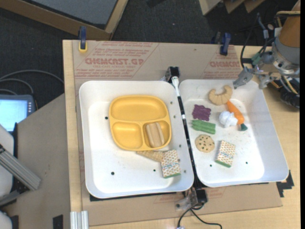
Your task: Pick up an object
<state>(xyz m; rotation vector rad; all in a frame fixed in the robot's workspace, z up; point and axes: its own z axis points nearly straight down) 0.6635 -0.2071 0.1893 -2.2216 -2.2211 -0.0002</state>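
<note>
Croissant [220, 96] tan, curved, beside carrot [236, 112]; gripper [242, 78] grip state unclear.

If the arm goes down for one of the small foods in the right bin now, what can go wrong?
1. The croissant, carrot and white piece lie tight together, so the claw may bump one while taking another.
2. The claw hangs at the right bin's far rim; a descent here may hit the rim.
3. The cookie lies flat, so the fingers may slide off it.
</note>
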